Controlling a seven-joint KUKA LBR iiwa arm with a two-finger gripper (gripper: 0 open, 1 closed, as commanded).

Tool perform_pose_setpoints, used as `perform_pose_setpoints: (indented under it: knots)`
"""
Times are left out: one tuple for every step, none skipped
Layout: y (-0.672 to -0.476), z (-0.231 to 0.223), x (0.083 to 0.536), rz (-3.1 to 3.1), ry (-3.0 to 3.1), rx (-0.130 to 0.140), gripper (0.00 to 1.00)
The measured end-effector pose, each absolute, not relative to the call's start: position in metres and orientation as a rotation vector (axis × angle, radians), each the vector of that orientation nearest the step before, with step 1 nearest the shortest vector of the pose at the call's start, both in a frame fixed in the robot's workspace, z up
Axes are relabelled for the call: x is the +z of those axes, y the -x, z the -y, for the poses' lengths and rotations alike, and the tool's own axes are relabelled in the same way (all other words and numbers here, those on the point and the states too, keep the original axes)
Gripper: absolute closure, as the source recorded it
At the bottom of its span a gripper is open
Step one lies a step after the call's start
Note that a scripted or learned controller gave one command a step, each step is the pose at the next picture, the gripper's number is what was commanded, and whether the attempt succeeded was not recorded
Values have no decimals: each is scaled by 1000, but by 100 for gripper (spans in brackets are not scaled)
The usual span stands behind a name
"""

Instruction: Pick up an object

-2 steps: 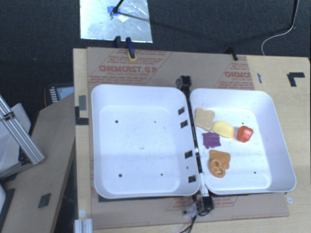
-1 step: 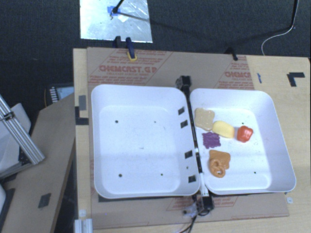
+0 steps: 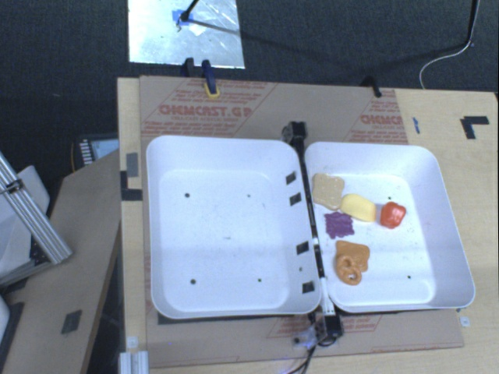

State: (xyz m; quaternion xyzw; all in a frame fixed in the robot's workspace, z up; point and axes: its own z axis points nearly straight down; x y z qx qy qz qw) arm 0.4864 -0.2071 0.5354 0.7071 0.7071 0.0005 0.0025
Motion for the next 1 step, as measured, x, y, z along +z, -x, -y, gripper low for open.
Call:
perform_pose_setpoints:
  knots:
    - [-487, 206, 535, -2220, -2216, 2, 100]
